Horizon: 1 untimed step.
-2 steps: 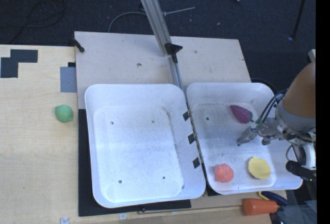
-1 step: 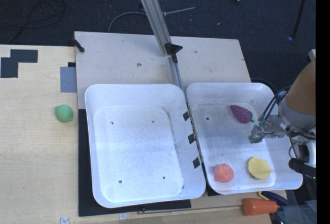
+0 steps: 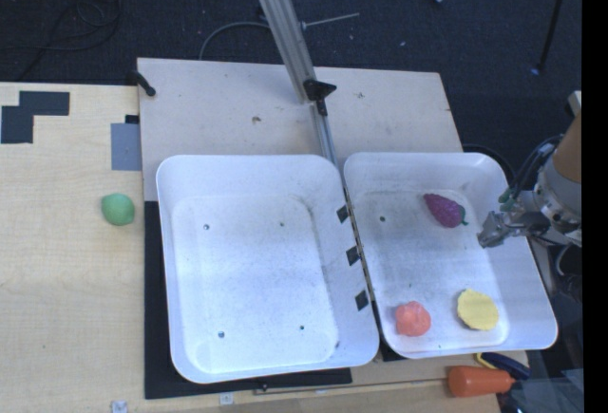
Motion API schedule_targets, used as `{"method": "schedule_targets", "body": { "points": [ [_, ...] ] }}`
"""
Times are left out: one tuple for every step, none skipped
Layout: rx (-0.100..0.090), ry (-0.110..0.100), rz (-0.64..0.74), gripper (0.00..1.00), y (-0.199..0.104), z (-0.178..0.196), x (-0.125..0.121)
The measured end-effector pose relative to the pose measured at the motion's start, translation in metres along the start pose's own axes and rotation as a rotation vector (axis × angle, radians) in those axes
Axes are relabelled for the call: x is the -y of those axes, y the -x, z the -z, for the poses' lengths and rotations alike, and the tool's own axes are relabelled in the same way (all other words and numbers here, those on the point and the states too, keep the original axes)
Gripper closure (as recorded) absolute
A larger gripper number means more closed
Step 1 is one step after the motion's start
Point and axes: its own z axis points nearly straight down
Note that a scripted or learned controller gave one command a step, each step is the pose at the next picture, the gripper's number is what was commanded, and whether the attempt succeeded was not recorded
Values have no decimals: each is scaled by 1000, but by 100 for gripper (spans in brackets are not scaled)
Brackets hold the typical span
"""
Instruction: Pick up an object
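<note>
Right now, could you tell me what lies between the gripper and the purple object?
Only bare white floor of the right bin separates the gripper from the purple object, in the camera view.

Even, diffuse overhead light; white bins (image 3: 256, 176) bright but not blown out, dark floor (image 3: 456, 31) underexposed. Shadows faint. Image soft and grainy throughout.

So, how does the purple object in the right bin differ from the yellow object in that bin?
The purple, elongated object with a green tip lies in the upper part of the right white bin, while the flat, round yellow object lies near the bin's lower right corner. The purple one is dark and tapers; the yellow one is pale and disc-like. The purple one lies nearer the gripper. Both rest on the bin floor, apart from each other.
</note>
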Motion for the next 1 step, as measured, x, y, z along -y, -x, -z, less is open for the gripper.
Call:
{"method": "schedule_targets", "body": {
  "points": [
    [0, -1, 0, 100, 1, 50, -1]
  ]
}}
